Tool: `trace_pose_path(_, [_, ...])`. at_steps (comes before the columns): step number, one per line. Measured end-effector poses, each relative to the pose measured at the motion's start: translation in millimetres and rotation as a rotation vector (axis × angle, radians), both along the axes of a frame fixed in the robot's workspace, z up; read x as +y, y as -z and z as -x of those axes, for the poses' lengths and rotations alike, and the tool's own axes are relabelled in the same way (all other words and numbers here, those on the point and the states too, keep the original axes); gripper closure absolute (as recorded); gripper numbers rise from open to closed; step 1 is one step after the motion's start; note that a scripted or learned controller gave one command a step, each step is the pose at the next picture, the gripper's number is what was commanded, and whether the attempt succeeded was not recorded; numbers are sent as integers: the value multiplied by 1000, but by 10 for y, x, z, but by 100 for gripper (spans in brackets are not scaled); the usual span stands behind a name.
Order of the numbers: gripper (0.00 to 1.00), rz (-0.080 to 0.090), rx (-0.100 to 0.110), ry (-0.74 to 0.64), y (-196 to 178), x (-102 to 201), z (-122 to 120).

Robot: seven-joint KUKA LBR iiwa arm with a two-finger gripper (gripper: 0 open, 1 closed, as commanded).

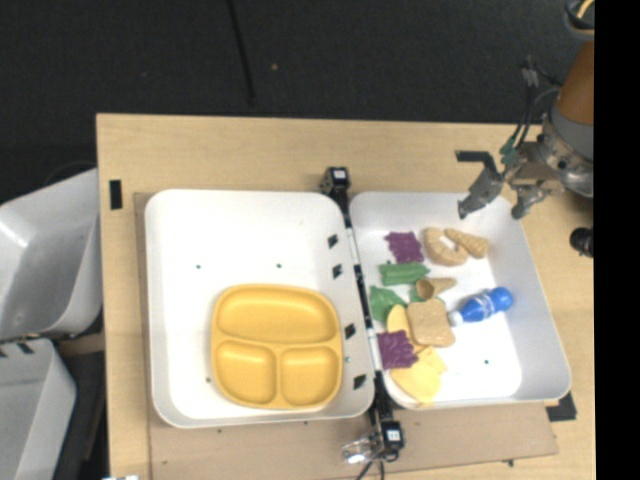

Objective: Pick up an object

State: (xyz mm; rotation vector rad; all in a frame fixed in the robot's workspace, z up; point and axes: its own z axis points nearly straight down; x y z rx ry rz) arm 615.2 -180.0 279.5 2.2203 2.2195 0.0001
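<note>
The pickable objects lie in the right bin [530,308], clustered along its left wall and toward the middle. From the far end to the near end: a purple piece [404,245], a pale bread-like pair [452,245], a green piece [404,273], a blue bottle [482,305] with a white cap end, a tan toast slice [429,322], a second purple piece [395,349] and a yellow piece [420,377] at the near edge. Several of these touch or overlap one another; the bottle lies slightly apart on the right side of the cluster.

Task status: not started as far as the view shows. No object is lifted. The gripper [501,199] hangs above the far right corner of the right bin, apart from every object. Its two fingers [476,197] are spread, with nothing between them. Remaining steps, by judgement: select an object, descend, close, lift.

The left bin [180,268] carries a yellow divided tray [277,346] toward its near right portion.

Markings: no brand, label or text is readable; the bottle may bear a label, but the resolution is too low to confirm.
</note>
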Motion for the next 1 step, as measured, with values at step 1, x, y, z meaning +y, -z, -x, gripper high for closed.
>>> trace_pose_path(1, [0,-6,19,4,1261,6,941])
